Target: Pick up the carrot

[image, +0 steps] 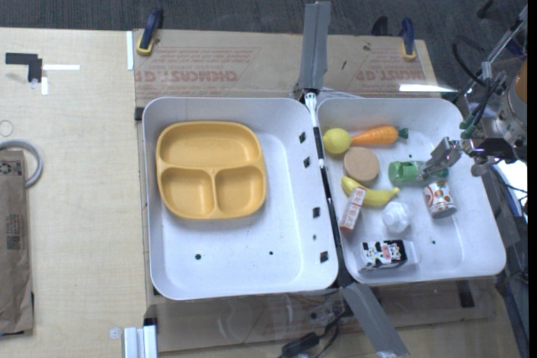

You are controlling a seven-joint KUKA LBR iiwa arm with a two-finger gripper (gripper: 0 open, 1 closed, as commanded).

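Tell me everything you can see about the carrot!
The carrot is a small orange toy, smooth like plastic, with a stubby green top at its right end. It lies flat on its side, nearly level across the picture, near the back of the right bin. Its narrow tip points left and meets or nearly meets the yellow lemon. The round tan disc sits just in front of it. Nothing is gripping it.

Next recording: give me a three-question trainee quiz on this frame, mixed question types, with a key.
1. True or false: the carrot lies in the same bin as the yellow divided plate.
2. Which object touches the carrot's tip? A) lemon B) can C) milk carton
3. Fill in: the gripper is over the ___ object.

Key: 1 false, it lies in the right bin; 2 A; 3 green.
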